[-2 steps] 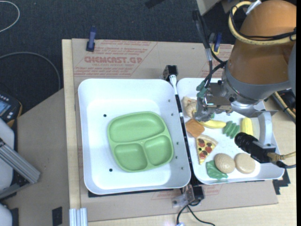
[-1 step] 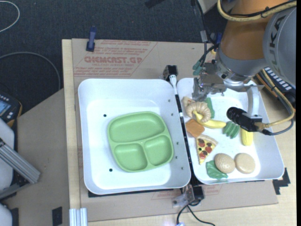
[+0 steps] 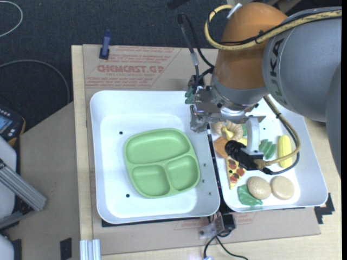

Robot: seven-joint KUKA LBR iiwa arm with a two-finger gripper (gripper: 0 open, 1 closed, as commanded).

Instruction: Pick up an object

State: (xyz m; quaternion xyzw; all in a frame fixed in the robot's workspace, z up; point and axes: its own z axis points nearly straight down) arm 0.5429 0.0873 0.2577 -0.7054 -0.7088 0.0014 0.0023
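I think the thing to pick is the pale curly toy [image 3: 228, 129], because it is the one closest to the gripper [image 3: 205, 115]. It lies in the right bin [image 3: 312, 183], just to the right of the green plate [image 3: 160, 161] and a bit farther back than the plate's middle. The arm covers part of it, so I cannot tell which way it points or which side is its long one.

The job is not done yet, as far as I can see. Nothing is lifted. The toy looks like it lies flat in the bin. The gripper is low, right by the wall between the bins, beside the plate's far right corner. I cannot tell if it is open or closed, and I cannot see anything held in it. The grab and the lift are both left to do.

Farther right of the plate is a toy corn [image 3: 284, 149]. Its long side runs from back to front, the same way as the plate's right edge. The plate sits alone in the left bin [image 3: 108, 118].
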